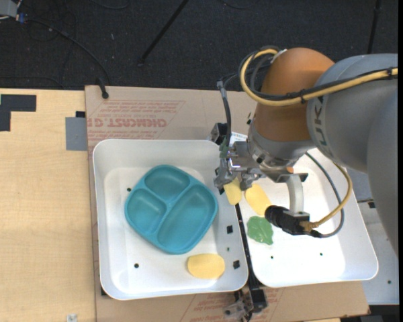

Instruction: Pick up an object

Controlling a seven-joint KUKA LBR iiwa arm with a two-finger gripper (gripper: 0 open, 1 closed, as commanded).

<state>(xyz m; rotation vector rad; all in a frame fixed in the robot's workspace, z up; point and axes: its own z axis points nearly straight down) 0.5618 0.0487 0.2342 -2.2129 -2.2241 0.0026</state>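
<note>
My gripper [230,178] hangs low over the left edge of the right bin [336,260], close to the wall between the two bins. A small yellow piece [234,194] lies directly under it, touching or nearly touching its tip; whether it is held I cannot tell. A second yellow piece [257,198] sits just to the right of the first. A green crumpled object [260,230] lies below them in the right bin. The left bin [111,180] holds a teal divided plate [171,208] and a yellow oval object [205,265] near its front edge.
The arm's grey body and orange band [295,86] cover the back of the right bin. A black cable fitting [285,219] hangs beside the green object. Brown cardboard [141,116] lies under and behind the bins, with the wooden bench [33,213] to the left.
</note>
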